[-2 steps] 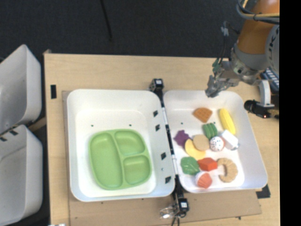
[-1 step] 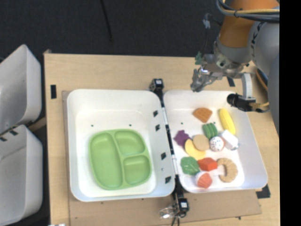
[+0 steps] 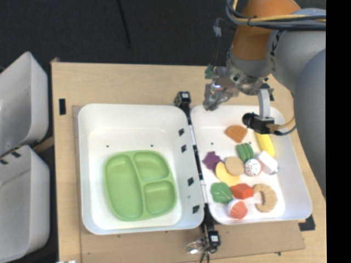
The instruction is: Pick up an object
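- At the far edge of the right bin (image 3: 296, 204), toward twelve o'clock of it, the claw (image 3: 211, 104) hangs from the grey arm (image 3: 299, 51) with its orange band (image 3: 263, 7).
- The claw's tips sit just above the bin's upper left corner; whether the claw is open or closed cannot be told from this slanting view, and nothing shows in its grasp.
- The toy foods lie in a cluster in the right bin, at about five o'clock from the claw and apart from it.
- An orange wedge (image 3: 236, 132) lies nearest the claw; a yellow corn-like piece (image 3: 265, 143) lies at three o'clock of it.
- A green piece (image 3: 244, 150) sits below the wedge, with a purple piece (image 3: 211, 160) at nine o'clock of it.
- A tan round piece (image 3: 234, 165) touches a yellow piece (image 3: 225, 173); a white speckled ball (image 3: 252, 167) and a white block (image 3: 268, 162) lie at three o'clock of them.
- Toward six o'clock lie a green leafy piece (image 3: 221, 192), a red piece (image 3: 242, 190), an orange-and-white piece (image 3: 238, 209) and a brown ring-shaped piece (image 3: 265, 197).
- The left bin (image 3: 90, 125) holds a green divided tray (image 3: 140, 184) with three compartments.
- Both bins rest side by side on the wooden counter (image 3: 120, 84).
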You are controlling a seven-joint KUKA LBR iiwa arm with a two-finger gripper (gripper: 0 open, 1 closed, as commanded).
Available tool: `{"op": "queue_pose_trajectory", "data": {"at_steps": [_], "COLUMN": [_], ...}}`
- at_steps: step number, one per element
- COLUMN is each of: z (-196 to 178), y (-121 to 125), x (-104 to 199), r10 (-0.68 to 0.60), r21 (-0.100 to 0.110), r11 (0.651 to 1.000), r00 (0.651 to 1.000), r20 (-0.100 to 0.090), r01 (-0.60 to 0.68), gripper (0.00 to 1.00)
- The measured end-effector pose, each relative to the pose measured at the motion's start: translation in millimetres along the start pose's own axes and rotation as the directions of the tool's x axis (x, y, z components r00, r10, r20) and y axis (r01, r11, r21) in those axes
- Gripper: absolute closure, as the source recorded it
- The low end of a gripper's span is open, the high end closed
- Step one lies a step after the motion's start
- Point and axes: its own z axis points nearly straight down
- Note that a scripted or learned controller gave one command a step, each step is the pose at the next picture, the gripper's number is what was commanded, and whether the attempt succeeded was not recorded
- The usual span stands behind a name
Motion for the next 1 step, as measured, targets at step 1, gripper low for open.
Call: {"op": "queue_pose_trajectory", "data": {"at_steps": [1], "z": [4.1], "y": [11.5], "x": [43.3], "r10": [0.0], "r21": [-0.002], "r11": [1.0], "r00": [1.0], "r20": [0.001], "r01": [0.0], "gripper": [1.0]}}
